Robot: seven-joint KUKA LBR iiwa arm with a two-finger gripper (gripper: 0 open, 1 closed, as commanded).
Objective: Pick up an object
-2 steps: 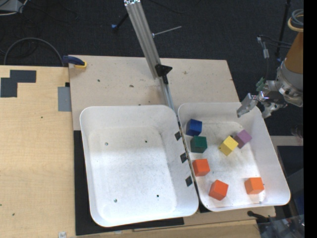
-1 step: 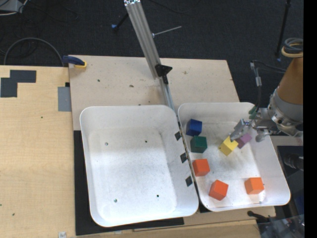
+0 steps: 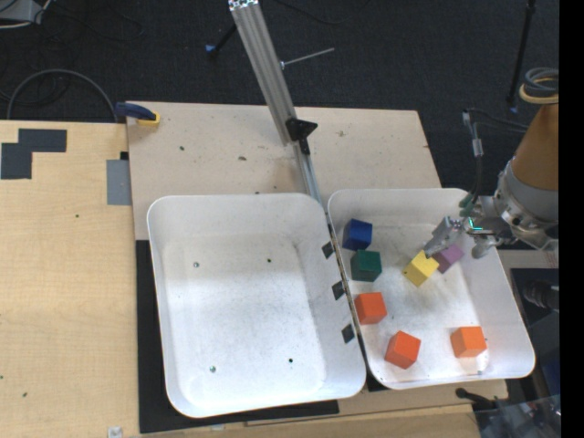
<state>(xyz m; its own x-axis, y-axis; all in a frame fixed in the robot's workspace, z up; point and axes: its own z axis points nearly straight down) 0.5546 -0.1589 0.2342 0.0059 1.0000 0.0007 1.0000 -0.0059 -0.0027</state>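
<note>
Right bin (image 3: 511,331): claw (image 3: 445,241) low over purple cube (image 3: 450,257), which touches yellow cube (image 3: 421,269). Claw state: cannot tell. Risk: closing may catch both cubes or knock purple aside, leaving nothing gripped.

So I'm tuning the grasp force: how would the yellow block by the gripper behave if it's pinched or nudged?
The yellow block looks like a rigid cube with flat faces, so it should probably slide, not roll. It seems small and likely light. A purple block sits right beside it near the gripper, so a nudge may shove both.
</note>
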